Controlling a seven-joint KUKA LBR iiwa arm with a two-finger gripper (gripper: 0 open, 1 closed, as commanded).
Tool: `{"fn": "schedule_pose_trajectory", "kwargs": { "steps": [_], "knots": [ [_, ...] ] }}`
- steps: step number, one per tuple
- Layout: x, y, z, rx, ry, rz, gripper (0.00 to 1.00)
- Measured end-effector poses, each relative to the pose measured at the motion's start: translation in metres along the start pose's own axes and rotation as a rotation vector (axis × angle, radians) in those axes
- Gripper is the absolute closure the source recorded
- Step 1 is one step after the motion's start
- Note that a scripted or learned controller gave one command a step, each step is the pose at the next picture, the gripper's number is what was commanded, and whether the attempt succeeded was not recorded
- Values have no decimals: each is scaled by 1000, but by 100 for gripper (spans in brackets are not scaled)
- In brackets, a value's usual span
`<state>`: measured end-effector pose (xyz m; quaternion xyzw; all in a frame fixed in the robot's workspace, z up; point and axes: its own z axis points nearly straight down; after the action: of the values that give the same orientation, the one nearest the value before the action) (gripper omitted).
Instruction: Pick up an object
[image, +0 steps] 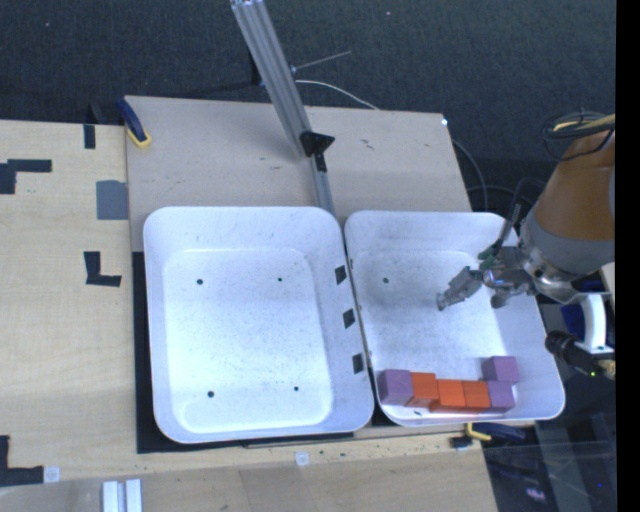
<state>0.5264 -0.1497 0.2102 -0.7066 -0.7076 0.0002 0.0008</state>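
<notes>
I see the gripper (463, 289) over the right bin (420, 235), in its upper right part, above bare floor. I cannot tell how it is set; it looks small and blurred. Nothing shows in it. The blocks sit well apart from it, along the bin's near wall: a purple block (396, 385), orange blocks (452, 393), and purple blocks (500, 380) at the right end. Left bin (240, 225) alongside.

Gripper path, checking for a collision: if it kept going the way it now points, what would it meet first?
Probably the bare floor of the right bin: the gripper points left and down, away from the blocks. Depth is unclear.
</notes>
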Motion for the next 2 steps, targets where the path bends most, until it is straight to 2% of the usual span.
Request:
{"fn": "schedule_pose_trajectory", "kwargs": {
  "steps": [1, 2],
  "knots": [
    [18, 34, -44, -6, -1, -3, 0],
    [47, 18, 20, 6, 1, -1, 0]
  ]
}}
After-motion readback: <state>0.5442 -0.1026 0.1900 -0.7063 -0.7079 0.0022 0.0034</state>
